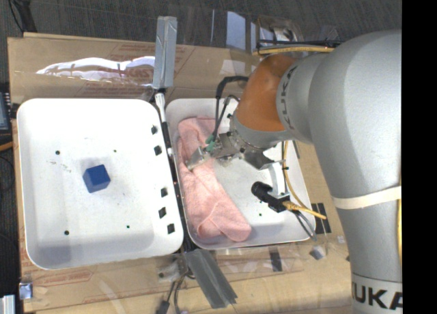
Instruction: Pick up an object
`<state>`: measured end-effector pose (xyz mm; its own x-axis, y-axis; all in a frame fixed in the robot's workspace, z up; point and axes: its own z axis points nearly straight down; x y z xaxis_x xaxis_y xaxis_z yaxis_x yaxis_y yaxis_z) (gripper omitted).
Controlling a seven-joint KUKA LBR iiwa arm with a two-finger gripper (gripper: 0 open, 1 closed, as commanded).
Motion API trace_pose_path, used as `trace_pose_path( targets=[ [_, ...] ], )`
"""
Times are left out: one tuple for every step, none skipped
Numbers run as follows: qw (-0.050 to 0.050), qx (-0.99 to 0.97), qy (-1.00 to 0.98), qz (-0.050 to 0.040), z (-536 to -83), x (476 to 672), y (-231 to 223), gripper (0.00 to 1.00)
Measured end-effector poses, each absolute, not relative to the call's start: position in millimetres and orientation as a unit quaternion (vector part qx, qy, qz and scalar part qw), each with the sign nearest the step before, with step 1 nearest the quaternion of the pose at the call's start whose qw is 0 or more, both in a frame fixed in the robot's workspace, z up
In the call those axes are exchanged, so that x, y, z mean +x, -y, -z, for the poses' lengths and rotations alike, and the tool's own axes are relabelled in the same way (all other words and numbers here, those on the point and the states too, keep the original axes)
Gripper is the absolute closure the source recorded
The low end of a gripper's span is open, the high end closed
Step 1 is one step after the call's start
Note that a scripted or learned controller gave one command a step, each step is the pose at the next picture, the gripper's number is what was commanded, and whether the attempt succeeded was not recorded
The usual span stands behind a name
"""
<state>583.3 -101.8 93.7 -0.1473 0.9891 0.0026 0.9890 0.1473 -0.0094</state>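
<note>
Bins side by side — left bin (41, 169) holds a blue cube (96, 177), right bin (300, 234) a pink cloth (208, 193) — gripper (202, 154) on it, grip unclear.

My bench (89, 56) is covered in brown cardboard and carries two shallow white bins side by side; the left bin (41, 237) touches the right bin (287, 237) along a clipped seam. A clear plastic sheet (95, 70) lies on the cardboard behind the left bin.
</note>
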Motion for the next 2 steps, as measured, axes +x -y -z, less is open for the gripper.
trace_pose_path(
  targets=[
    [0.006, -0.651, 0.759, -0.0046, -100.8, 583.1, 101.5, 1.00],
    [0.002, -0.687, 0.727, -0.0019, -189.7, 650.2, 49.2, 1.00]
  ],
)
